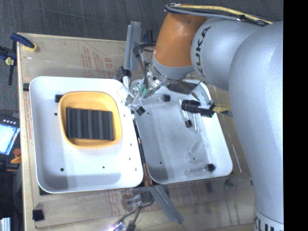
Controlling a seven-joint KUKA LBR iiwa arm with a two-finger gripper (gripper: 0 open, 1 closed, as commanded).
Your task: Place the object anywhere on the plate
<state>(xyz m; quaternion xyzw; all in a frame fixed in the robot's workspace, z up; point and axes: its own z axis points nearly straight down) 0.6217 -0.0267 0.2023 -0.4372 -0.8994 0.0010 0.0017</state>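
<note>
Hovering at the right bin's (166,153) top-left corner, the hand (136,96) (open or closed? I cannot tell) may carry nothing. Nothing would then reach the plate (90,98).

There are two white bins side by side: one bin (48,170) lies toward the view's left of the gripper (136,99), and the other bin (163,160) lies beneath it. There is one yellow plate (89,98), left of the gripper. Two clear tubes with black ends can be counted right of the gripper: a near tube (188,123) and a far tube (201,168). Any more are too faint to count.
</note>
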